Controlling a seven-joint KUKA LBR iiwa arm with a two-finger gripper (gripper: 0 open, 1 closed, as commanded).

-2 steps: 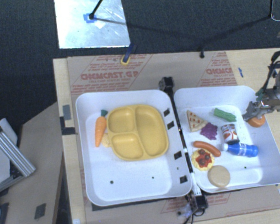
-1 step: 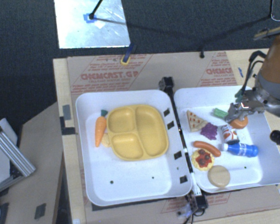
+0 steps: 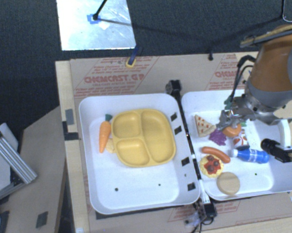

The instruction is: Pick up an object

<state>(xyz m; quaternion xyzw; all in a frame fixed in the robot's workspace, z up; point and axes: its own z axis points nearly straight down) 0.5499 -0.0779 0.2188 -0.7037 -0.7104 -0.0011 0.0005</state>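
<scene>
My gripper (image 3: 232, 119) hangs low over the upper part of the right bin (image 3: 286, 180), with the arm reaching in from the right. Directly under it lies a small orange toy (image 3: 232, 131), partly covered by the gripper. A purple grape bunch (image 3: 218, 137) sits just left of that, and a pizza slice (image 3: 203, 124) further left. Below are a red and white can (image 3: 239, 141), a sausage (image 3: 216, 153), a blue bottle (image 3: 252, 155), a small round pizza (image 3: 212, 166) and a tan disc (image 3: 228, 183).
The left bin (image 3: 92, 164) holds a yellow divided plate (image 3: 140, 138) and a carrot (image 3: 103, 136) to its left. A black divider (image 3: 187, 140) runs between the bins. A black part of the arm (image 3: 276, 149) sticks out over the right bin's right side.
</scene>
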